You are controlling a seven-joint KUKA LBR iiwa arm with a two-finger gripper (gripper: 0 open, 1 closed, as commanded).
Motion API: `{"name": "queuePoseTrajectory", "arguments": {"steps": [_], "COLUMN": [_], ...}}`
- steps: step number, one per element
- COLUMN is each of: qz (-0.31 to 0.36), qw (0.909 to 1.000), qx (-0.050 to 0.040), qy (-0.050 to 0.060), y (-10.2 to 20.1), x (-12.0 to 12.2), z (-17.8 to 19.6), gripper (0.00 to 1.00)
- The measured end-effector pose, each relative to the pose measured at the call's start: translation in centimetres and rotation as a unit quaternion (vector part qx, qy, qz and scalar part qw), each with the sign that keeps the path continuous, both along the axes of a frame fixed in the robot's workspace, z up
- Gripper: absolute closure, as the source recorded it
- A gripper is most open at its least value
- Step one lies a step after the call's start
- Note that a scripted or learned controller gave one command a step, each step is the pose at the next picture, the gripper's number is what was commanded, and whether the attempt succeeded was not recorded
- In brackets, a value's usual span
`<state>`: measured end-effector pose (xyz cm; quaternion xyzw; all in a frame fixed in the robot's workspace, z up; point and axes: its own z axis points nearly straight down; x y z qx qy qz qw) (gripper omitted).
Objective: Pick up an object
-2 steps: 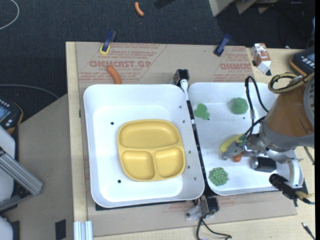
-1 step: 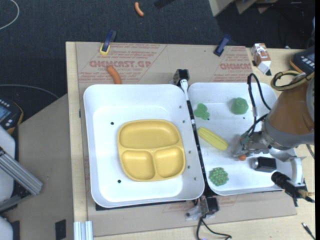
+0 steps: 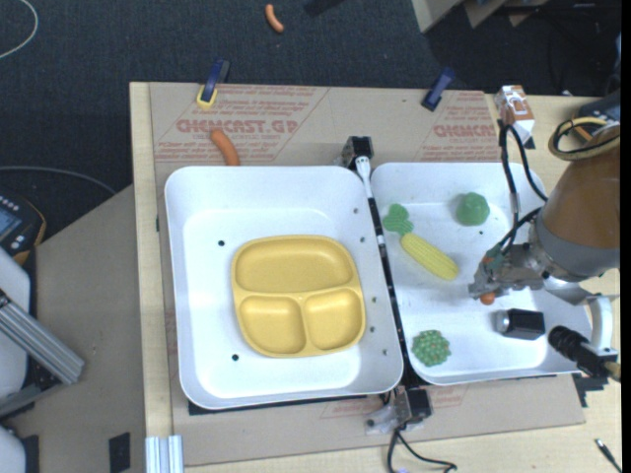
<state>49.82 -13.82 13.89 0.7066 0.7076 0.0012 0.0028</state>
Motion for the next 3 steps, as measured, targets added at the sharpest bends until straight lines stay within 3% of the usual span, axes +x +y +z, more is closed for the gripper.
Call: {"name": "queuePoseTrajectory", "arguments": {"steps": [2, 3], "qz": [0.000, 0.002], "qw": [1.0000, 1.0000], "qx": [-0.0001, 0.0015], "qy": [0.000, 0.001], "y": [0.7, 5.0], "x": [-0.2, 2.4], "z": [8.9, 7.9], "gripper": [1.00, 1.00]}}
